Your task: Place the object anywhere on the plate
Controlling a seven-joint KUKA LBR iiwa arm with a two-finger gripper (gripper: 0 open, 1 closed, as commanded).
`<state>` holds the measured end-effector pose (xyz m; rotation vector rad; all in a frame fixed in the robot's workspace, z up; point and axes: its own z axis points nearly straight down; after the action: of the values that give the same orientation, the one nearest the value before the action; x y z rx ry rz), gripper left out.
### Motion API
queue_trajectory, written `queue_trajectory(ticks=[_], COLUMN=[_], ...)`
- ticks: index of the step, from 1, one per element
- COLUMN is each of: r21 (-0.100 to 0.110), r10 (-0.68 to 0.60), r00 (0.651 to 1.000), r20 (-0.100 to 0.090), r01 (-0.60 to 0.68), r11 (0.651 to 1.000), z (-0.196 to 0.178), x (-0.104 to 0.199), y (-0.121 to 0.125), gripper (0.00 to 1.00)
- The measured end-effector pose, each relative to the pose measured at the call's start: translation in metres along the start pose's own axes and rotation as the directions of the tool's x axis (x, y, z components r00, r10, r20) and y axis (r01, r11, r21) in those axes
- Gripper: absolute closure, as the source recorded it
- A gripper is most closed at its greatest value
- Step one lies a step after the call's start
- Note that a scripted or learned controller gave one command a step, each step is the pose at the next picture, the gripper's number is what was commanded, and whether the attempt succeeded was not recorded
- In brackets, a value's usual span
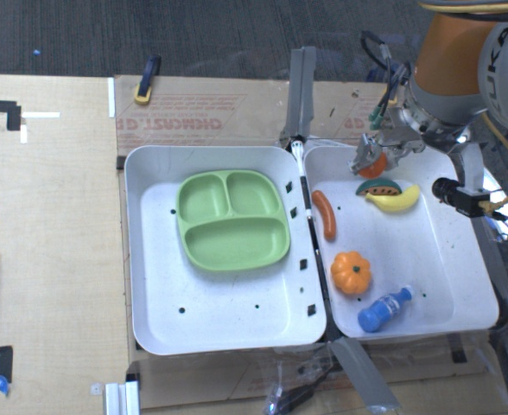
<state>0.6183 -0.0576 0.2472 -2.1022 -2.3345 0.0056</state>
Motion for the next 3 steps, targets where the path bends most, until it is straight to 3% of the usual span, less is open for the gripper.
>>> queue_trajectory(ticks=[1, 2, 3], r21=[0.001, 0.0, 0.002], r10=[-0.101, -0.1, -0.101], r00=[0.995, 0.995, 0.995], r20=[-0.001, -0.001, 0.0], r01=[0.101, 0.1, 0.101], r11=[0.995, 0.995, 0.995], z=[-0.0168, -0.0169, -0.0253], x=[0.0875, 0.0873, 0.0862], y=[-0.03, -0.03, -0.0297], gripper=[1.0, 0.0, 1.0])
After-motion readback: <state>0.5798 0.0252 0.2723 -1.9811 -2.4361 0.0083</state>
